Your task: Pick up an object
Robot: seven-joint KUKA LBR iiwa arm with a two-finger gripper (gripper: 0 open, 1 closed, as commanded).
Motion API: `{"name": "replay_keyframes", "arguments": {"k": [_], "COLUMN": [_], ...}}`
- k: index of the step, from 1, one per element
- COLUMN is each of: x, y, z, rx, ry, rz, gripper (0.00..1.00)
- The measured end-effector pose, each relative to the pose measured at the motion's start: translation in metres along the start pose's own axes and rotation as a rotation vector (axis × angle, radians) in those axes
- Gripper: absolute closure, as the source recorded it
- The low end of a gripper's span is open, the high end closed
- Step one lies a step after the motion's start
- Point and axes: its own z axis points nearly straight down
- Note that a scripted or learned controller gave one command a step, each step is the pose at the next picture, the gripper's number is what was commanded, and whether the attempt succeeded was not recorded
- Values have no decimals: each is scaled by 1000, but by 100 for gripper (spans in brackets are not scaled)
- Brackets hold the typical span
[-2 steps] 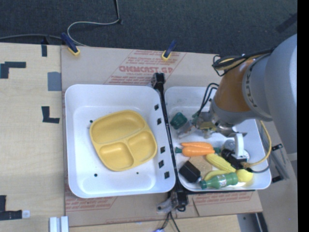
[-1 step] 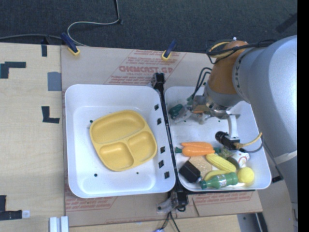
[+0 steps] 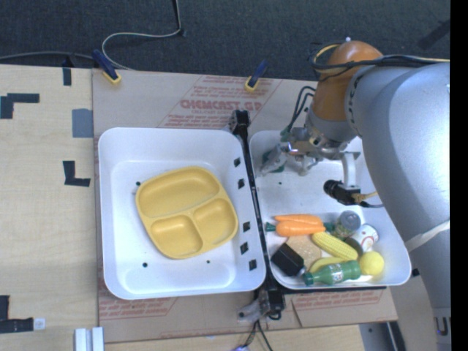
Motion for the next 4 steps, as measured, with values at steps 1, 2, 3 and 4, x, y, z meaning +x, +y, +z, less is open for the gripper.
{"name": "replay_keyframes", "arguments": {"k": [1, 2, 3, 4], "x": [1, 1, -3, 0], "y": [0, 0, 0, 0], "z": [0, 0, 0, 0], "rx": [-1, -1, 0, -2], "ry": [-3, -3, 3, -3], "rz": [2, 1, -1, 3], "gripper": [0, 0, 0, 0]}}
